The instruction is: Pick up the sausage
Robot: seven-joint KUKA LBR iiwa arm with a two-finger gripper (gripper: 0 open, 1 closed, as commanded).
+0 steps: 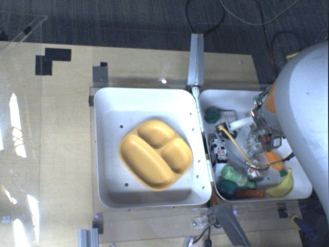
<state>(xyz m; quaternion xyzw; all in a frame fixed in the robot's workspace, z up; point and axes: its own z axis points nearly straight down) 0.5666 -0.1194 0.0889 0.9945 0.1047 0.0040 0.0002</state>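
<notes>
Nearest you, along the lower edge of the right bin (303, 192), the sausage (250, 193) lies flat as a short reddish-brown piece, pressed between a dark green toy (227, 187) on its left and a yellow banana (281, 184) on its right; a lighter green bottle-shaped piece (235, 177) rests just above it. You can see an orange object (276, 161) a little higher, toward the right side of that bin, partly covered by the arm's hardware. Above the sausage, in the middle of the right bin, the gripper (255, 147) hangs down among wires and a yellow cable, and it stands apart from the sausage, nothing of which is between its parts. You cannot tell from this slanted view whether the jaws are open or closed, because the metal parts blur into the clutter beneath them. The grey arm (306, 117) fills the right of the frame, with its orange band (269, 101) showing just above the wrist. Toward the upper left corner of the right bin you see a dark teal round object (212, 115), and lower along the bin's left wall a small black and white item (220, 152). To the left, the left bin (110, 189) holds one big yellow moulded piece (156, 153) with three rounded lobes, sitting near its centre. Farther up the frame, the pale wooden tabletop (56, 153) carries black tape marks (50, 59) at upper left, and beyond it dark carpet (103, 9) with looping black cables (205, 14).
</notes>
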